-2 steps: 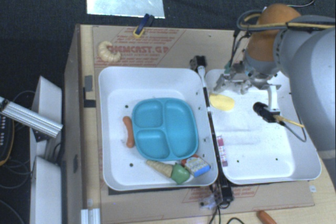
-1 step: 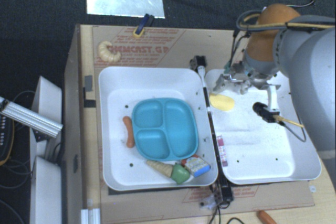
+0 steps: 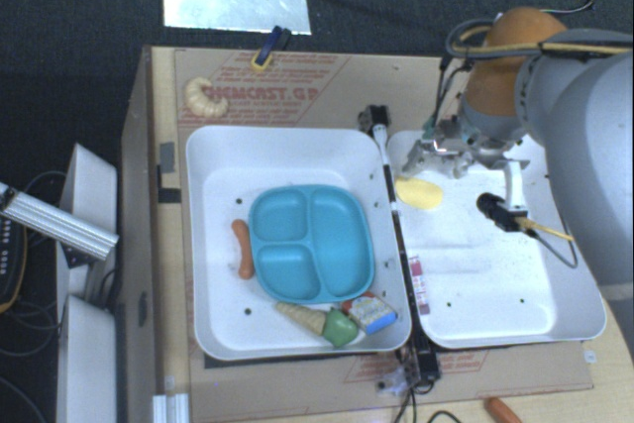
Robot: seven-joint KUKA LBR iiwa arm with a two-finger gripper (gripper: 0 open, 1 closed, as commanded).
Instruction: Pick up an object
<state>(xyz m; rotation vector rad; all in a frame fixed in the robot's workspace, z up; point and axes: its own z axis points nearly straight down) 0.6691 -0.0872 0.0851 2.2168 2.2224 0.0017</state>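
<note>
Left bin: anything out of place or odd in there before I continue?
Nothing damaged or spilled. The blue divided plate sits askew, and the sausage and toy foods lie beside it on the bin floor instead of in its compartments.

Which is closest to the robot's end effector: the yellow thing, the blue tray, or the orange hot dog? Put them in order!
From the end effector:
1. Yellow thing, right bin, just below it.
2. Blue tray, middle of the left bin.
3. Orange hot dog, left of the tray, farthest.
</note>
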